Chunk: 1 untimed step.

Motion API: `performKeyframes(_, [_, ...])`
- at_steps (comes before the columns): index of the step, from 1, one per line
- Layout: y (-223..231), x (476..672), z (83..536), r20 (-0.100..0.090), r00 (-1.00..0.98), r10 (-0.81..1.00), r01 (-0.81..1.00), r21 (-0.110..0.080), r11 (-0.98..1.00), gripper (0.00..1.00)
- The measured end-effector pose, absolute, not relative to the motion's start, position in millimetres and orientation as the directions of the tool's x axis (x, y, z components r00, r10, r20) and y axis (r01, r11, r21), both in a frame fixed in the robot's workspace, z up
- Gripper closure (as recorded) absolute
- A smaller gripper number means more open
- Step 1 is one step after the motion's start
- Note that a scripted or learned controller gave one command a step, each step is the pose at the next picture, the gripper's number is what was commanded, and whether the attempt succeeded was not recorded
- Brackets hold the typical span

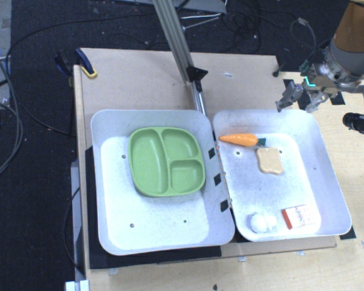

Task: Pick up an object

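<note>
In the right bin [327,180] lie an orange carrot [238,140] near the far left, a tan bread-like piece [270,160] just right of it, a white round object [262,222] at the front, and a red and white box [300,216] at the front right. My gripper [299,98] hangs above the bin's far right corner, apart from all of them. Its fingers [284,101] stand open with nothing between them.
The left bin [109,223] holds a green divided plate [167,161]. A slanted metal pole [176,35] crosses the back of the bench down to the gap between the bins. Bare wooden bench [145,77] lies behind both bins.
</note>
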<state>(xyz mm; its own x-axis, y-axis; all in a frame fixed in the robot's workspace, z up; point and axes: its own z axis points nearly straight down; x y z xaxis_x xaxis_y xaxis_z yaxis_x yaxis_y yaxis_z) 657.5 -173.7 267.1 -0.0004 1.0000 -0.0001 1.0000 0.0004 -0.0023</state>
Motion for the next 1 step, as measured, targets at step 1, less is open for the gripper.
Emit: performKeyframes(1, [-173.6, 658.2, 268.7, -0.001, -0.001, 1.0, 1.0, 0.001, 0.001, 0.0])
